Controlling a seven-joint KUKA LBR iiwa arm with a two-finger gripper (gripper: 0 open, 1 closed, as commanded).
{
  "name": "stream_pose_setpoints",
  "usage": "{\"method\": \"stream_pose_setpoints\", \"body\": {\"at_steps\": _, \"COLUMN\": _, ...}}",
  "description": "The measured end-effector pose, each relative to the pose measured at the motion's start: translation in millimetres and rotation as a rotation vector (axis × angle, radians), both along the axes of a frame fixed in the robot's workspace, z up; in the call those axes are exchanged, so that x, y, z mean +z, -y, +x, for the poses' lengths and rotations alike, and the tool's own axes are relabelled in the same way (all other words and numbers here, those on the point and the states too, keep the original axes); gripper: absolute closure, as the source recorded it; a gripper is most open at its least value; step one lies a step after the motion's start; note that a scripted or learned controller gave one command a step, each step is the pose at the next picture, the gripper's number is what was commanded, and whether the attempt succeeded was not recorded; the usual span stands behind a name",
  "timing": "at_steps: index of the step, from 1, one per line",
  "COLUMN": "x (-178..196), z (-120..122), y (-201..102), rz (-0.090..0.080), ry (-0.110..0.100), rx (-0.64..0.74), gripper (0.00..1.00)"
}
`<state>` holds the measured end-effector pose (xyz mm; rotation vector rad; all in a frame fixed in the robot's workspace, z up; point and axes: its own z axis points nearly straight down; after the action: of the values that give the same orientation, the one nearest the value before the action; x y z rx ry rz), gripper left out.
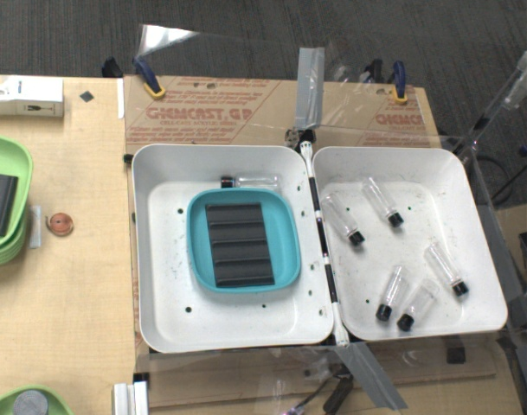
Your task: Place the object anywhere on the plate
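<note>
A teal square plate (198,249) lies in the left white bin (159,318) and carries a black ribbed insert (239,243). One clear tube with a black cap (248,181) lies in the left bin just behind the plate's far edge, off the plate. In the right white bin (471,314) lie several clear tubes with black caps: one at the left (345,223), one at the back (382,204), one at the right (446,272), and two near the front (390,293) (416,308).
Brown cardboard (246,111) with blue-and-yellow clamps (148,76) backs the bins. On the wooden bench at left sit a green tray (12,158), a small round orange piece (60,224) and a white box (25,98). A clear plastic sheet stands along the right side.
</note>
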<state>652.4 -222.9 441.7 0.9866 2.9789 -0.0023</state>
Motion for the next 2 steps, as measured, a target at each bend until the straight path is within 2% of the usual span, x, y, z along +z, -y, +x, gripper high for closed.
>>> {"method": "stream_pose_setpoints", "body": {"at_steps": 2, "x": 0.0, "z": 0.1, "y": -0.3, "rz": 0.0, "ry": 0.0, "rx": 0.001, "gripper": 0.0}}
